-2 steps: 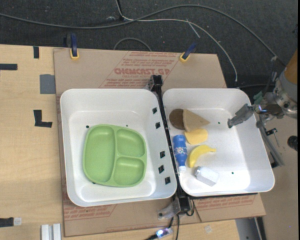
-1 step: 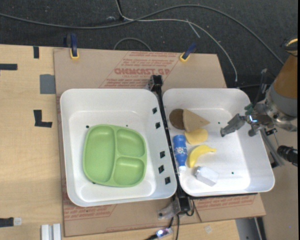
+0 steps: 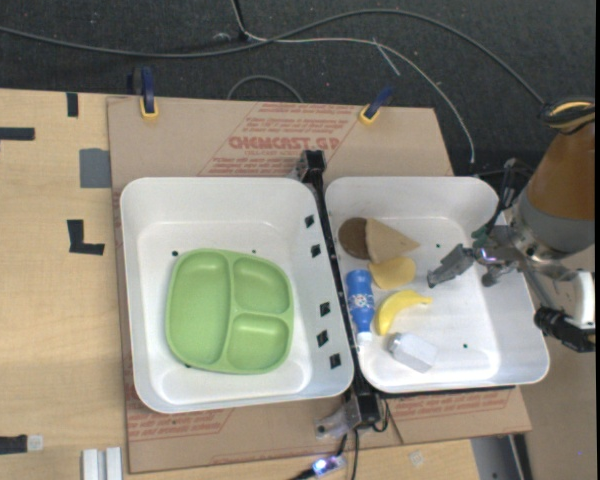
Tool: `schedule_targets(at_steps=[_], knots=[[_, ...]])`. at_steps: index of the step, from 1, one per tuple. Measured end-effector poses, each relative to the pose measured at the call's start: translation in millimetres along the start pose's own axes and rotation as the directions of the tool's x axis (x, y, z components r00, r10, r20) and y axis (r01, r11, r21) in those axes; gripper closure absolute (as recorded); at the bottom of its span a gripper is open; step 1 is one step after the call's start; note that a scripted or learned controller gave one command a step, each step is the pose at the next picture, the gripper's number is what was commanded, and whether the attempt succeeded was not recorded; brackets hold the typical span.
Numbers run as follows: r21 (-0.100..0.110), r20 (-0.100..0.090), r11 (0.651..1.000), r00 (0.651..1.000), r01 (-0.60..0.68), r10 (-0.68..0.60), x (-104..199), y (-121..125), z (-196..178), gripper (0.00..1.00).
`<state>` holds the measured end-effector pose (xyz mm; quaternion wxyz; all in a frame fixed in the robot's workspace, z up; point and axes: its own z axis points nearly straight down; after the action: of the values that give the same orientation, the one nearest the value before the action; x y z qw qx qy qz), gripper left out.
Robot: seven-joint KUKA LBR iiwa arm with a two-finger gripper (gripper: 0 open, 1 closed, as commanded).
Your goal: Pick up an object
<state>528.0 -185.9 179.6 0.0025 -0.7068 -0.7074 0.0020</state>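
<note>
Two shallow white bins sit side by side on a sheet of brown cardboard (image 3: 280, 138) laid over the wooden tabletop (image 3: 40, 268). The left bin (image 3: 140, 208) holds a green divided plate (image 3: 230, 310) with three compartments, lying flat near the bin's middle. The right bin (image 3: 520, 368) holds a cluster of small objects along its left side, next to the wall it shares with the left bin. Toward the far left corner lies a brown round piece (image 3: 353, 236), touching a tan wedge (image 3: 388, 238) just to its right. Just nearer than the wedge lies a pale yellow piece (image 3: 393, 272). A blue and white bottle (image 3: 359, 302) lies against the left wall, with a yellow banana (image 3: 400, 310) just beside it on its right. A small white and grey block (image 3: 412, 351) lies near the bin's near left corner, just beyond the banana's near end.

The grey arm with its orange band (image 3: 568, 168) reaches in over the right edge of the right bin. The gripper (image 3: 446, 271) hangs over the bin's middle, angled toward the object cluster, apart from the banana and the pale yellow piece. Whether the fingers are spread or closed cannot be told; nothing is seen between them.

Two blue and yellow clamps (image 3: 146, 92) pin the cardboard's far edge. Dark cables (image 3: 280, 36) cross the black surface beyond the tabletop.
</note>
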Motion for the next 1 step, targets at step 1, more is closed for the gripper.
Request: schedule_targets(at_steps=[1], knots=[[0.002,-0.002,1.0,1.0,0.0,0.0,7.3,-3.7,62.8,0.0]])
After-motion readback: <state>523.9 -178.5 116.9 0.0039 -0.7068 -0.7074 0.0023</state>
